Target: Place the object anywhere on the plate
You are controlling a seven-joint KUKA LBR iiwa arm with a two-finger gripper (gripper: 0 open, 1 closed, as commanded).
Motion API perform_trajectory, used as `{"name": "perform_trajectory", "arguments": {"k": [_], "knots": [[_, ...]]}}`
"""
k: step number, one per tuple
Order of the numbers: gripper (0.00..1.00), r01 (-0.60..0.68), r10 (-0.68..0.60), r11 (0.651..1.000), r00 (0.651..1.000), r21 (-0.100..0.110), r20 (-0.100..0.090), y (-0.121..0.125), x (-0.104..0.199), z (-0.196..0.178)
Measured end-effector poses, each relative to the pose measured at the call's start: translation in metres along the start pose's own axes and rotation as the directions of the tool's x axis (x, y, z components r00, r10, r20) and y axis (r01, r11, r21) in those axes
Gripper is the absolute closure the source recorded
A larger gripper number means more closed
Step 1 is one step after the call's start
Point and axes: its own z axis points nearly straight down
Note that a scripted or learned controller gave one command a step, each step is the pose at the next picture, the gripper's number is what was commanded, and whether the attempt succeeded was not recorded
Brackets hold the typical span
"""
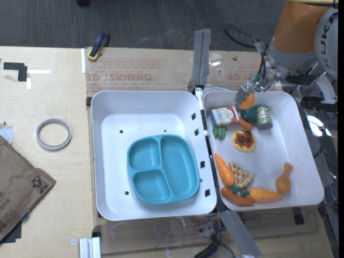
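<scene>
A small orange toy food piece [247,101] sits at the tip of the claw [244,97], near the back of the right bin [306,144]; whether the claw is clamped on it or merely touching it, I cannot tell. It lies just above the white-and-orange carton [224,115] and beside the green can [264,117], so the arm comes in steeply from the right, probably to avoid those neighbours. The teal divided plate [163,168] waits in the left bin [107,144], well apart across the bins' shared wall, with its three compartments bare. Other toy foods, including a small pizza [244,140], carrots [224,168] and a drumstick [283,179], are scattered nearer the front. A tape ring [53,134] rests on the counter [43,90].
</scene>
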Motion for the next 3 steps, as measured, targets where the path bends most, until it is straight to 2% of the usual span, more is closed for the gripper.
{"name": "perform_trajectory", "arguments": {"k": [1, 2, 3], "knots": [[1.00, 0.177, -0.177, 0.984, 0.984, 0.002, -0.003, -0.044, 0.061, 0.040], [1.00, 0.119, -0.119, 0.993, 0.993, 0.003, -0.004, -0.077, 0.164, 0.040], [1.00, 0.119, -0.119, 0.993, 0.993, 0.003, -0.002, -0.004, 0.189, 0.040]]}}
